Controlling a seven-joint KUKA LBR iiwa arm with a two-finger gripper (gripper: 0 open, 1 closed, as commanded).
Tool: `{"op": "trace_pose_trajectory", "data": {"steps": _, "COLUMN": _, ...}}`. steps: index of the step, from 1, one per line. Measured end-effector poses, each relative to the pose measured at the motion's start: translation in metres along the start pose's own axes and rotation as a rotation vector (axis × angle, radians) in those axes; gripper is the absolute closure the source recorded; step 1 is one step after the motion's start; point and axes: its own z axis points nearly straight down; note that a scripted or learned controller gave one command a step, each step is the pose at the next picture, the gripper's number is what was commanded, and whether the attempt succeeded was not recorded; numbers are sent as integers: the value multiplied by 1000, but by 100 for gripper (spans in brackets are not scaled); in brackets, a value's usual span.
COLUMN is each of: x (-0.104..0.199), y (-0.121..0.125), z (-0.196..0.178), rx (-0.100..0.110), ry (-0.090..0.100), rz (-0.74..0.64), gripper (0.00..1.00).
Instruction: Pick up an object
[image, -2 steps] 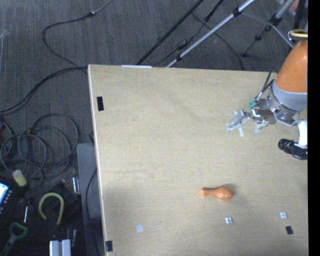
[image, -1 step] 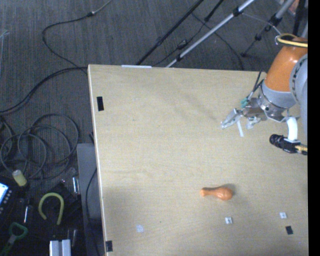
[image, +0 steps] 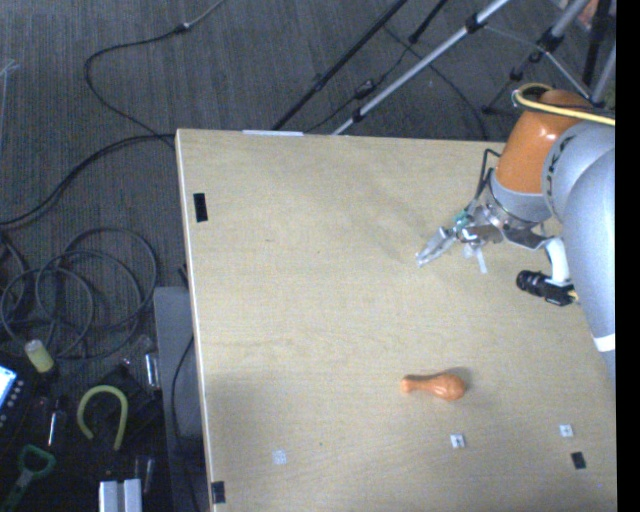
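In the camera view, I am watching the gripper (image: 452, 248) hanging over the upper right part of the tan bench top (image: 300, 300), its fingers spread apart with nothing between them. The one thing to pick, an orange pear-shaped object (image: 436, 385), is lying on its side lower down the board, well apart from the gripper and nearer the front edge.

I am worrying about two things. The object looks rounded and tapering, so I judge it could roll or squirt sideways if the fingers close off-centre or across the narrow neck. The gripper is also pointing away from it at a slant, so a descent from here would close on bare board.

The arm (image: 585, 200) is running out of frame at the right, and the fingertips are blurring into a pale smear, so I am not reading their exact gap.
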Motion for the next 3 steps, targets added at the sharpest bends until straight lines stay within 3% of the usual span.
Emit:
{"op": "trace_pose_trajectory", "data": {"steps": 1, "x": 48, "y": 11, "z": -1, "rx": -2, "ry": 2, "rz": -290, "gripper": 0}}
{"op": "trace_pose_trajectory", "data": {"steps": 2, "x": 49, "y": 11, "z": -10, "rx": -4, "ry": 2, "rz": -290, "gripper": 100}}
{"op": "trace_pose_trajectory", "data": {"steps": 3, "x": 60, "y": 14, "z": -79, "rx": -5, "ry": 3, "rz": -266, "gripper": 100}}
